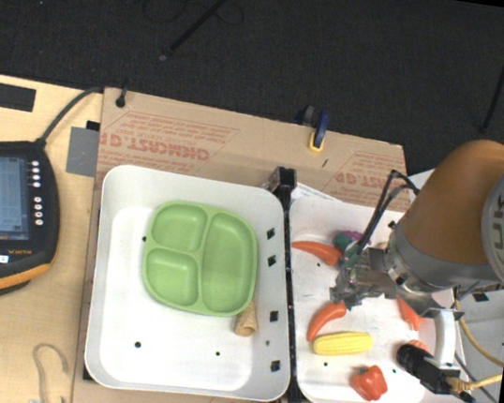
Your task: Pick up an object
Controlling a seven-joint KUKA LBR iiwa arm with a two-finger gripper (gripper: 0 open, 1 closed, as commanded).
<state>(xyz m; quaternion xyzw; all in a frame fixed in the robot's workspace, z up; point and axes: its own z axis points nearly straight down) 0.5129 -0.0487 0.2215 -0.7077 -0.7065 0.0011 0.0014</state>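
The cardboard sheet [206,146] bears upside-down red print, too blurred to read.

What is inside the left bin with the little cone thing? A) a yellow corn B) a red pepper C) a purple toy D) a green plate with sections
D: the green divided plate lies in the left bin, with the small tan cone at its lower right edge.
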